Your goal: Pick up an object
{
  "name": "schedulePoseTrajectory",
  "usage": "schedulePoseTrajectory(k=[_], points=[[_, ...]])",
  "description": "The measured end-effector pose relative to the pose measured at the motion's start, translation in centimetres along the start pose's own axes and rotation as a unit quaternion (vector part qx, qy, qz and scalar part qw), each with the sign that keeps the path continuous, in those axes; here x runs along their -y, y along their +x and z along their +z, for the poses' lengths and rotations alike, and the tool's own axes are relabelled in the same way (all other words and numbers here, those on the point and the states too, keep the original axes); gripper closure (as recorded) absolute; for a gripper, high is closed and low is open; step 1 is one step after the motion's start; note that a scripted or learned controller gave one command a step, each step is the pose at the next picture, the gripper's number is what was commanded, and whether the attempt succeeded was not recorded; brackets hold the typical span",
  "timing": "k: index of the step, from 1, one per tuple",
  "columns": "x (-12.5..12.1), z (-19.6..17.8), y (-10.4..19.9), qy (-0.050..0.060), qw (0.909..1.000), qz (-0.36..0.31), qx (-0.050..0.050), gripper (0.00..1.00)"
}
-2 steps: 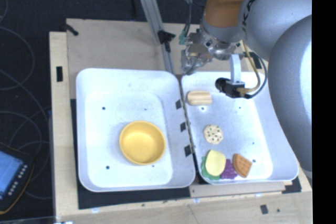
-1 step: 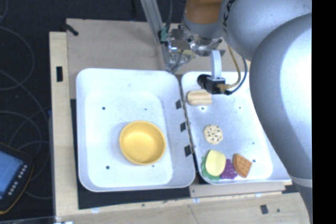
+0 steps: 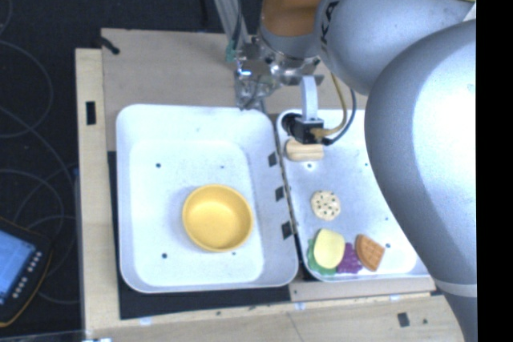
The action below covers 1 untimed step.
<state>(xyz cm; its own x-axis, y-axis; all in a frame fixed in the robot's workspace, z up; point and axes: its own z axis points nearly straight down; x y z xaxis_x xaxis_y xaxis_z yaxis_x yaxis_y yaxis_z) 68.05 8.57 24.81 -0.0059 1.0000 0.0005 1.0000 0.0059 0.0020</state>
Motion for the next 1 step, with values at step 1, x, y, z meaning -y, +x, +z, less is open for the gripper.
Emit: schedulePoseTrajectory(k=[1], points=[[-0.01, 0.02, -0.23, 0.000, 1.0000, 0.001, 0.001, 0.00]])
